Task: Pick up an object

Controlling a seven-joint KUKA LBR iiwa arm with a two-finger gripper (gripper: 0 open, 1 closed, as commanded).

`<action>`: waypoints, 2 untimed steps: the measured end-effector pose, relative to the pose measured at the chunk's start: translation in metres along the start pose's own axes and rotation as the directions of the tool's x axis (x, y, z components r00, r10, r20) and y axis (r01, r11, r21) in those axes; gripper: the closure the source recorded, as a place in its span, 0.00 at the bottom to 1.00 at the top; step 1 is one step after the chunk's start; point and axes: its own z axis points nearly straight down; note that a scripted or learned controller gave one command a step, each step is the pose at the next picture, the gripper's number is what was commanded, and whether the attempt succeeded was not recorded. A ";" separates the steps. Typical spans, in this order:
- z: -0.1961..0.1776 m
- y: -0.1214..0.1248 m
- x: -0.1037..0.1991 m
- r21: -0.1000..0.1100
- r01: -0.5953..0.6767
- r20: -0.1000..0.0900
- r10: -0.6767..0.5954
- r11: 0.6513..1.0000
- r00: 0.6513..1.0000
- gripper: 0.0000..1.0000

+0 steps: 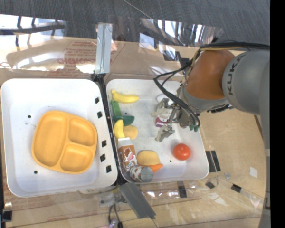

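Note:
My gripper (162, 123) hangs low over the middle of the right bin (195, 167), its arm coming in from the right. Its two fingers stand apart, one finger (160, 110) toward the back and the other nearer the front. A small red-and-white object (159, 122) lies in the gap between them; I cannot tell whether they touch it. A red tomato (181, 151) sits just in front and to the right of the gripper. A yellow banana (125, 98) lies at the bin's back left.
Along the right bin's left side lie a green vegetable (117, 110), a yellow piece (118, 128), a brown box (127, 156), a can (143, 174), a yellow fruit (148, 156) and a carrot (155, 167). The left bin (19, 94) holds a yellow divided plate (64, 140).

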 end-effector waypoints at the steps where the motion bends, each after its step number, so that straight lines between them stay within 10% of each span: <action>1: 0.011 0.008 -0.003 -0.002 0.138 -0.003 -0.138 0.990 0.990 0.00; 2: 0.011 0.004 -0.020 0.000 0.313 0.001 -0.313 0.950 0.950 0.00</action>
